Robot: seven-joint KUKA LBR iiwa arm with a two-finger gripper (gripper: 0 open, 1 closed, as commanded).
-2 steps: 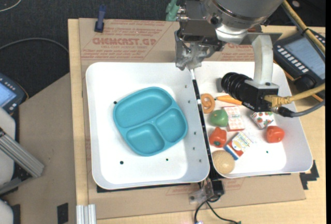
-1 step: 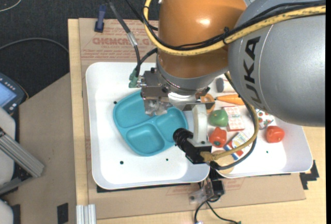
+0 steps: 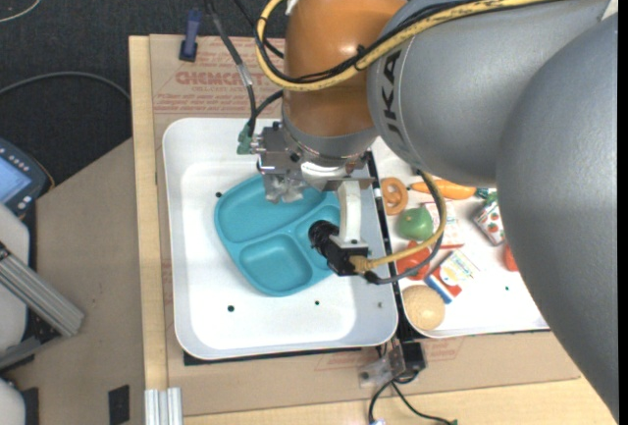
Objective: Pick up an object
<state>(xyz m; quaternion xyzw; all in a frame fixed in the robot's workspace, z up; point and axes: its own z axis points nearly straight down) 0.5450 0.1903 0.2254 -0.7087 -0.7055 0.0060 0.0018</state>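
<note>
Teal divided tray (image 3: 270, 241) lying in the left bin (image 3: 196, 305).
The gripper (image 3: 285, 187) sits low over the tray's upper edge; whether it grips cannot be told. Beyond the tray, the right bin (image 3: 491, 320) holds a green apple (image 3: 417, 222), a pretzel (image 3: 392, 195) and other small toys.

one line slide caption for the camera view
KUKA arm's gripper over a teal divided tray in the left bin.
</note>
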